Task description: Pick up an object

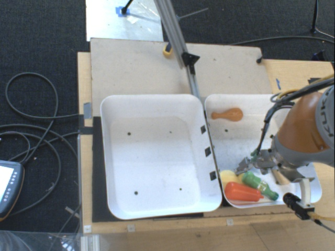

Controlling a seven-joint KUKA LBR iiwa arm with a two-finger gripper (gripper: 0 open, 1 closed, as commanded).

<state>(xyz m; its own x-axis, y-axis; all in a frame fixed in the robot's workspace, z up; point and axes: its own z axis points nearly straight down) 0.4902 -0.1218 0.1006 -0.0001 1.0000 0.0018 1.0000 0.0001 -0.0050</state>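
In the right bin (230, 140), three objects crowd the near corner: a pale yellow piece (227, 177), a green bottle (259, 185) lying on its side, and an orange-red vegetable-shaped toy (242, 192). An orange-brown drumstick-shaped toy (227, 115) lies alone near the bin's far wall. My gripper (250, 165) hangs low over the near corner, just above the green bottle and the yellow piece. The arm's orange band (306, 122) and wrist cover the bin's right side. I see nothing lifted off the bin floor.
The left bin (112, 140) stands beside the right one, with a shared dividing wall (207, 145). A metal pole (175, 33) slants over the bench's back. Cables (31, 119) and a tablet (8, 184) lie on the floor to the left.
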